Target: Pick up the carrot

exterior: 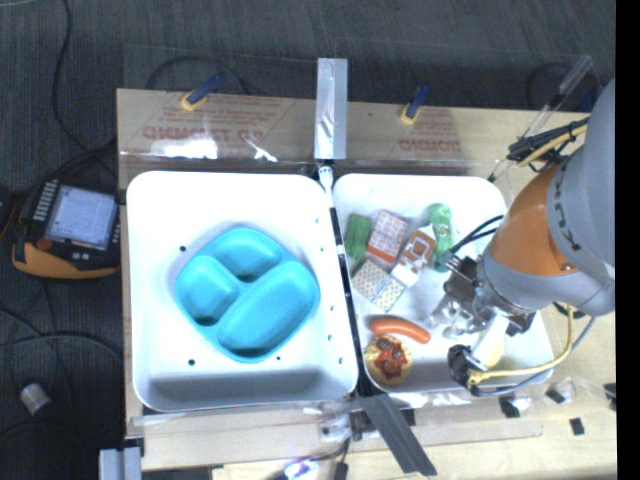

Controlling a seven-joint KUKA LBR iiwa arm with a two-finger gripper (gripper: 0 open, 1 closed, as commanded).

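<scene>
Your claw (462,320) is hanging over the right part of the right bin (520,360), low at the end of the grey arm with its orange band (530,238), and you are looking at it from above, so whether it is open or closed cannot be told from this view. Nothing is showing in its grip, and it is sitting apart from the carrot (400,329), which is lying just to its left on the bin floor, a slim orange piece lying almost level. Just below the carrot you are seeing a round, brownish-red food item (388,358), close to touching it. Farther up the same bin a cluster is lying together: a green vegetable (357,236) by the divider, a reddish box (389,234), a checkered packet (377,284), a white carton (417,251) and a green bottle (439,230). The left bin (160,208) is holding a blue sectioned tray (248,290), lying at a slant in the middle. Both bins are resting side by side on the desk (470,138), with a strip of clear plastic sheeting (210,128) clipped along its far edge.
</scene>
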